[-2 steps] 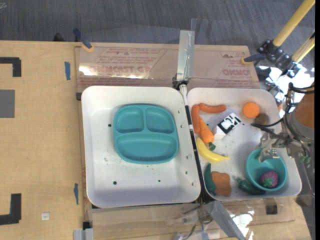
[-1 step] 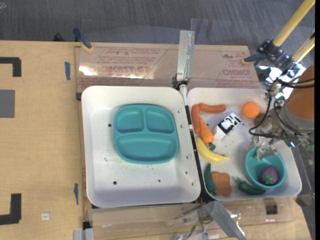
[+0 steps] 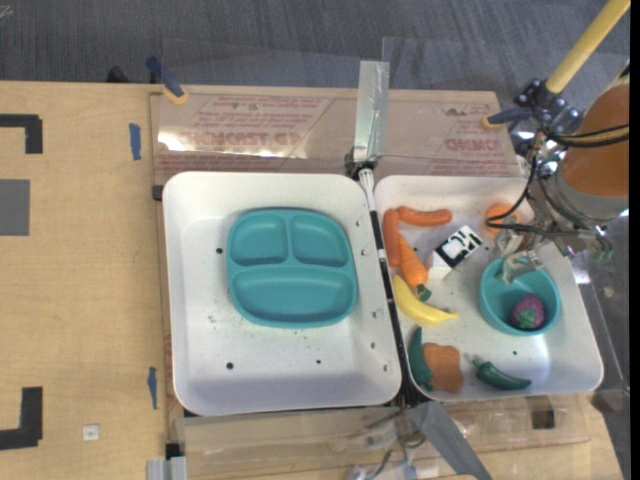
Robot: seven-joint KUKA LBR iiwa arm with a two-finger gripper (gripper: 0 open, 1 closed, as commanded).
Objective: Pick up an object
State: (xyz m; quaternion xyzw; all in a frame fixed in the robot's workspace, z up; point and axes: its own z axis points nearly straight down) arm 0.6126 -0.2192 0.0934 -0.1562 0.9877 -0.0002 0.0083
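Gripper (image 3: pixel 522 264) poised at the teal bowl's (image 3: pixel 495 303) rim, opening impossible to tell; pink toy (image 3: pixel 529 312) just below inside. Could strike the rim, tipping the bowl, or close on nothing.

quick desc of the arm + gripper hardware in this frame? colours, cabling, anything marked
The arm enters at the right: a rounded orange band above a grey wrist section. Thin black and orange cables loop loosely around the wrist, by a dark fitting with blue bits. The gripper is small, slim, pale grey metal. A yellow rod slants towards the top right corner. No readable markings at this resolution.
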